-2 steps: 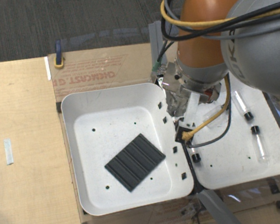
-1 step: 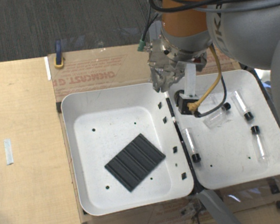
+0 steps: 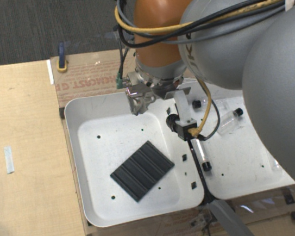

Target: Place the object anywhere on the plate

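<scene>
A pale wooden bench [image 3: 28,204] meets dark grey carpet [image 3: 29,25] behind.

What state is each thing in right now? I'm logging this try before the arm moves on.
Dark ribbed plate: lying flat in the left bin, turned at a slant, nothing on it.
Left bin: holds the plate.
Right bin: partly covered by the arm.
Gripper: over the left bin's far edge, apart from the plate; nothing visibly held.
Orange band: above the wrist, looped by yellow cables.

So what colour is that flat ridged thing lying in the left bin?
Dark grey to black, with parallel ridges running along it. The ridged plate shows best in the camera view, lying in the left bin.
</scene>
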